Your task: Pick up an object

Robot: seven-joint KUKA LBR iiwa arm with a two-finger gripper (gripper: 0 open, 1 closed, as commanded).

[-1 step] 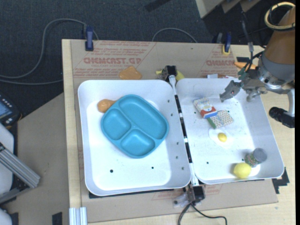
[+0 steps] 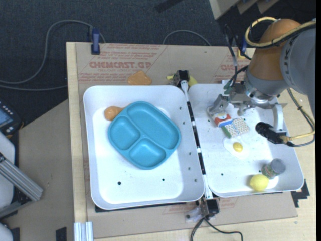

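My gripper [image 2: 230, 109] hangs over the back part of the right bin [image 2: 288, 185], its two metal fingers spread open with nothing between them. Just below the fingertips lies a small red, white and blue box [image 2: 222, 119], and a checkered packet [image 2: 237, 128] touches it on the right. Further forward are a toy fried egg [image 2: 236, 146], a grey can [image 2: 273, 167] and a yellow ball [image 2: 259, 182] near the front edge.
The left bin [image 2: 100, 185] holds a blue divided plate [image 2: 144, 133] with an orange object [image 2: 112, 113] at its back left rim. On the bench behind the bins lie an orange piece [image 2: 139, 78] and a yellow-black item [image 2: 181, 77].
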